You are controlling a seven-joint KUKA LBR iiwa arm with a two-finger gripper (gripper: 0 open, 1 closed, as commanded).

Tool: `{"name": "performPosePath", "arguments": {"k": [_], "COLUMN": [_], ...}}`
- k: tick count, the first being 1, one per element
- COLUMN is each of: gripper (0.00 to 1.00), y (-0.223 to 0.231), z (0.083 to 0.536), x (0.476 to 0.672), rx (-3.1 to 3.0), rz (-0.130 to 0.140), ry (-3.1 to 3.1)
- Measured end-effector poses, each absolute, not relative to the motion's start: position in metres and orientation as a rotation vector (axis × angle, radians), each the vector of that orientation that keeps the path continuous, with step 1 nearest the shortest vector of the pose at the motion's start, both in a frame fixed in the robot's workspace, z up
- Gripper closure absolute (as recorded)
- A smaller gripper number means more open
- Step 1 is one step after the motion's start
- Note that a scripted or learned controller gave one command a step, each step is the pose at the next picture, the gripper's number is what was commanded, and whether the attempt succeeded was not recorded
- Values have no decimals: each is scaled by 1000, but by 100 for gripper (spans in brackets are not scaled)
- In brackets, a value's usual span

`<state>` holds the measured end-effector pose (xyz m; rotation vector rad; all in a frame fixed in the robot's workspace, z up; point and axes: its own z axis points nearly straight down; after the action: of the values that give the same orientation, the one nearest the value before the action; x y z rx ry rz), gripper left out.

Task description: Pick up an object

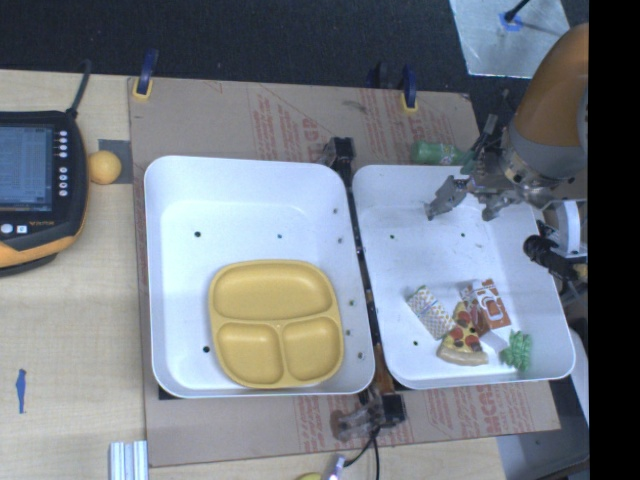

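Tabletop [70, 368]: pale wood, with a sheet of brown cardboard laid under both bins.
Left bin [180, 183]: shallow and white, carrying the yellow tray in its near half.
Right bin [400, 228]: shallow and white, just beside the left bin; its small things lie in the near right corner.
Arm [555, 98]: enters from the right, its orange band above the grey wrist, over the far right part of the right bin.
Yellow tray [277, 322]: three compartments, one long at the far side and two smaller at the near side.
Handheld screen [35, 188]: dark body with orange trim, at the left edge of the tabletop.
Claw [465, 197]: above the far part of the right bin, fingers spread apart with nothing between them, well apart from the small things.
Pizza slice toy [463, 343]: flat in the right bin, near the front.
Patterned packet [430, 313]: just left of the pizza slice.
Green toy [517, 349]: at the bin's near right corner.
Yellow ball [104, 167]: on the tabletop between screen and left bin.
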<state>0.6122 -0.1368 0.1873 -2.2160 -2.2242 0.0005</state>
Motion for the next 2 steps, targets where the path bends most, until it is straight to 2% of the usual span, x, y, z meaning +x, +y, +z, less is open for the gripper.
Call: {"name": "performPosePath", "arguments": {"k": [1, 2], "gripper": [0, 0], "y": [-129, -182], "z": [92, 246], "x": [539, 605], "rx": [-2213, -2218], "rz": [6, 1], "ry": [-2224, -2227]}}
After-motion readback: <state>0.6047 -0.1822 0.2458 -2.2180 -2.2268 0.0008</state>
